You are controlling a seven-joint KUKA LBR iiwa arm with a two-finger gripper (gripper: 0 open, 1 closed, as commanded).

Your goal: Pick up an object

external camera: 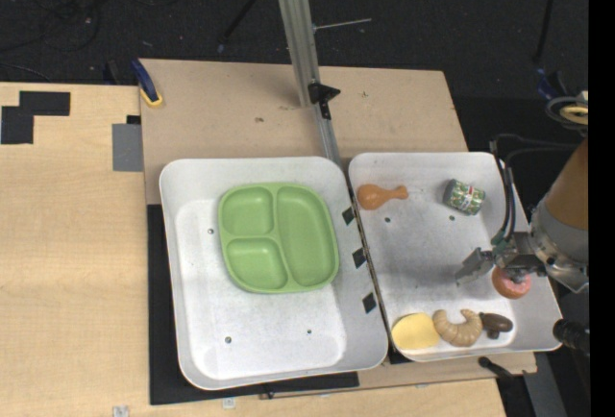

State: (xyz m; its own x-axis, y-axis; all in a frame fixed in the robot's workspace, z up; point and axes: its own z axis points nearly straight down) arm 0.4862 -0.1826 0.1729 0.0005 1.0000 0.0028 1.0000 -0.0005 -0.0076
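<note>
Right bin point(423, 242), near-right side: claw point(495, 261) low over the floor, whether wide or narrow cannot be told | pink doughnut-like toy point(512, 283) just right of and nearer than it, touching the arm | tan croissant-like toy point(457, 327) nearer, lying left-right.

Bench point(404, 108): tan board, running from the far centre toward the near right.
Black mat point(159, 309): lies on the bench under the left bin, showing along that bin's left and near edges.
Left bin point(259, 329): shallow, white, on the near left part of the bench.
Right bin point(423, 242): shallow, white, just beside the left bin, their inner edges touching.
Metal post point(296, 31): stands upright at the far centre of the bench, behind the gap between the bins.
</note>
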